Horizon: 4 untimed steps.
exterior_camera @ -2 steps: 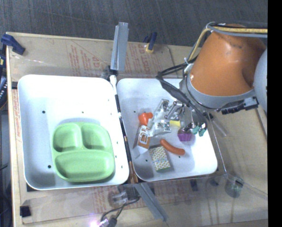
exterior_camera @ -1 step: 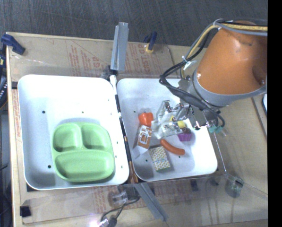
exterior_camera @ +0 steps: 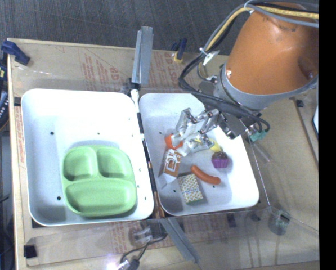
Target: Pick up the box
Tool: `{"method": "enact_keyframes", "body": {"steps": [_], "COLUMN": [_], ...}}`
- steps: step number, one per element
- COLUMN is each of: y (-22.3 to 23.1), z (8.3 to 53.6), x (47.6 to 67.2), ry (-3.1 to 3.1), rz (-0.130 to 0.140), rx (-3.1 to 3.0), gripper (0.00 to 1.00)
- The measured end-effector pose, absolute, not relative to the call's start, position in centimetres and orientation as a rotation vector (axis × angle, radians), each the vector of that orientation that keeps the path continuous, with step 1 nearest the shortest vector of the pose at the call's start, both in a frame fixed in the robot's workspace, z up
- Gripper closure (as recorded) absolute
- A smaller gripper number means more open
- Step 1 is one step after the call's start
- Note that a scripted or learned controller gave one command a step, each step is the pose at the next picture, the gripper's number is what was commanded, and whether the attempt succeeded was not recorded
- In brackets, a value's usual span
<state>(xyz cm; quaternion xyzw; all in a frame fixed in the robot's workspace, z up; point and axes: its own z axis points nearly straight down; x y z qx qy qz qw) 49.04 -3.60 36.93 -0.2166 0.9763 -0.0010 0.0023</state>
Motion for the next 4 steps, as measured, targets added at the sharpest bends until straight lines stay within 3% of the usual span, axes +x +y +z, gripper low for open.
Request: {"method": "enact_keyframes", "body": {"steps": [1,2,3,4], "y": [-4.2,-7.2,-7.2,-7.8], "z": [24.4,29.5,30.6,32.9], "x": [51.5,48.7,48.9,52.3], "ry": [2.971,2.861,2.858,2.668], "rz": [0.0,-0.005,-0.009,-0.005], "rx": [-1.024,-1.287,-1.289,-1.651], "gripper": [1.0,1.0,1.0,1.0]}}
